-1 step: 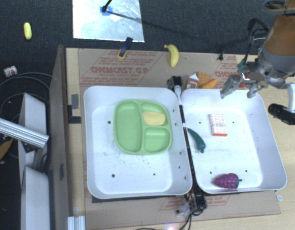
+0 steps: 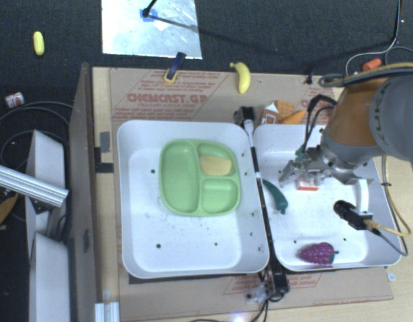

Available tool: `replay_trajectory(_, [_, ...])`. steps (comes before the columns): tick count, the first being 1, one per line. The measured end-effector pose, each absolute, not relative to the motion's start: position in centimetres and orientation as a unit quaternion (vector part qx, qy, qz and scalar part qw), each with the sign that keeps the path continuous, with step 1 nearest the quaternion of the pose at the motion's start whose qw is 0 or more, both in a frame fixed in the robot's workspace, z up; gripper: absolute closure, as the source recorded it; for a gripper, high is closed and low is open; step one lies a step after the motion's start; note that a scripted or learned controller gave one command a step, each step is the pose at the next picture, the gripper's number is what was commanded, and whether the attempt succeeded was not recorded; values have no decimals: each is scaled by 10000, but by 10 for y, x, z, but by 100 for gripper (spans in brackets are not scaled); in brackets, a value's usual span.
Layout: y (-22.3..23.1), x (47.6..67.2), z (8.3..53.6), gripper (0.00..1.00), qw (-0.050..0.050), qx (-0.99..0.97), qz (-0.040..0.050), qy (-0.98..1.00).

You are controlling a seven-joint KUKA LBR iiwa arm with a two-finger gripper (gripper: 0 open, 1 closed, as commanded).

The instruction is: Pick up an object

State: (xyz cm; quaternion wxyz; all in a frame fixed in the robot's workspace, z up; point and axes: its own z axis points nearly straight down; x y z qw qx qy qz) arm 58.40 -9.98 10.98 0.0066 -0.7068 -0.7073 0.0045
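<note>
A: Nearest, lower right of frame?
B: Purple grape bunch, knobbly, lying in the right bin near its front rim.
A: Farther up?
B: Dark green pepper beside the divider. Gripper low over a small red-and-white item; opening impossible to tell.
A: Left bin?
B: Green 3-compartment plate.

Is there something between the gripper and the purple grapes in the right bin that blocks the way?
Nothing visible does. The gripper hangs over the right bin; the purple grapes lie nearer the front wall, with bare floor between. The green pepper lies off to the left.
</note>
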Motion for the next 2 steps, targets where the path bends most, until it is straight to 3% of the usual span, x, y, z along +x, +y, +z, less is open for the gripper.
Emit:
replay_trajectory(1, [-159,627,109,0,-33,-7077,-7,-7065])
replay_trajectory(2, [-140,603,83,0,7,-7068,1,-7074])
